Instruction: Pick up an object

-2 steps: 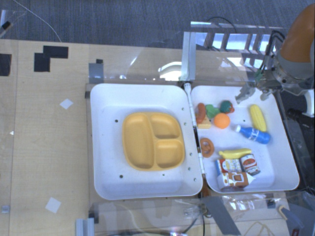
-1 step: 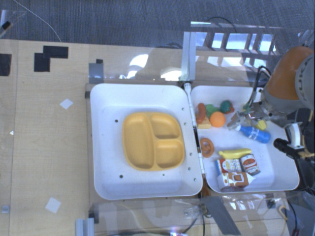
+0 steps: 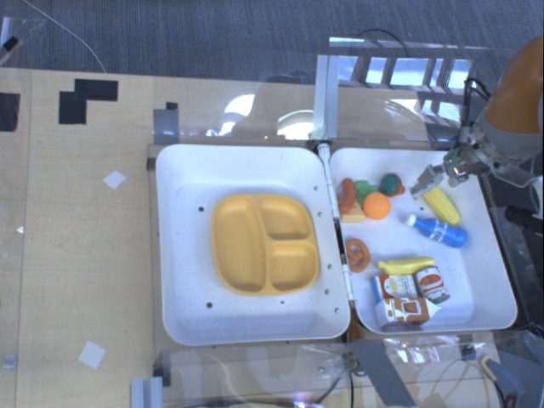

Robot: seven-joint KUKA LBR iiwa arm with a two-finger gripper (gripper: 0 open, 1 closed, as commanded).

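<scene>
Hanging low at the right bin's point(image 3: 501, 300) two o'clock corner, the gripper point(image 3: 435, 177) spreads its fingers and pinches nothing. A yellow corn cob point(image 3: 442, 205) lies just beside it at five o'clock, probably the target, with a blue bottle point(image 3: 438, 230) beyond and loose toys crowding the bin for picking.
</scene>
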